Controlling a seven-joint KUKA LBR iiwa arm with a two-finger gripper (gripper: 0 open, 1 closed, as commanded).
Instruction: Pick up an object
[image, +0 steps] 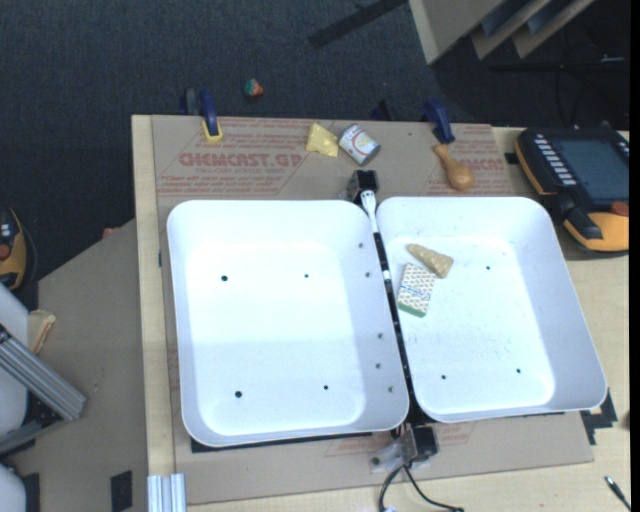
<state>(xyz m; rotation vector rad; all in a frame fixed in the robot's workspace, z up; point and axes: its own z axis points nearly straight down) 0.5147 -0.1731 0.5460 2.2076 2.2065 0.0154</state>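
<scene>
**binwatcher:** Cables (400, 480) and a little black connector sat nearest the lens, poking out from under the near edge where the two bins met. Left bin (200, 300) was just white plastic with a few dark dots on the floor. Everything pickable was in the right bin (540, 300), hard up toward its left wall and a bit to the far side.

**gripnoob:** So what were the candidates?

**binwatcher:** Two of them. A tan wedge (430, 260), looked like a rigid chunk, lying flat with its point aimed right and slightly nearward. Touching its near-left side was a small patterned packet (416, 290), greenish-white and checkered, looked soft or papery (could be a sponge, too small to say). Its long axis ran roughly near to far, tilted a little.

**gripnoob:** And the jaws?

**binwatcher:** Couldn't tell you, I had nothing to go on for open or closed. My guess was the arm would have to reach from the right across most of that bin, and the wall just left of both pieces would crowd a finger. Closing across the packet's short side, left to right, seemed the safer bet.

**gripnoob:** And the bench stuff beyond?

**binwatcher:** A yellow scrap (322, 140), a small box (359, 144), and a wooden pear-shaped thing (455, 168), all outside the bins.
</scene>
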